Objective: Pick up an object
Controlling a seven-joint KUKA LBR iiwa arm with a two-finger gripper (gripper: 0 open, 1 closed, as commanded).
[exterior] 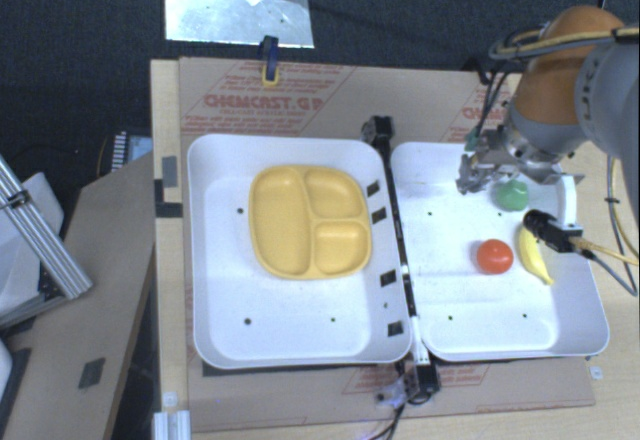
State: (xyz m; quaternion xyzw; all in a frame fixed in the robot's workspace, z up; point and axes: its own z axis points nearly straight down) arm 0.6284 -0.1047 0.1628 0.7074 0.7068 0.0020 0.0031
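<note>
My gripper [482, 174] hangs low over the back of the right bin [450, 328]. A green round object [514, 195] lies just to its right, partly covered by the wrist; I cannot tell whether they touch. Toward the front right of it sit a red-orange ball [493, 256] and, beside that, a yellow banana [534, 256] by the bin's right wall. Nothing visibly sits in the gripper.
The left bin [230, 328] holds a yellow divided plate [308, 221] near its middle. A black hinge strip [393, 228] runs between the two bins. The arm [565, 78] comes in from the upper right over the right bin's back corner.
</note>
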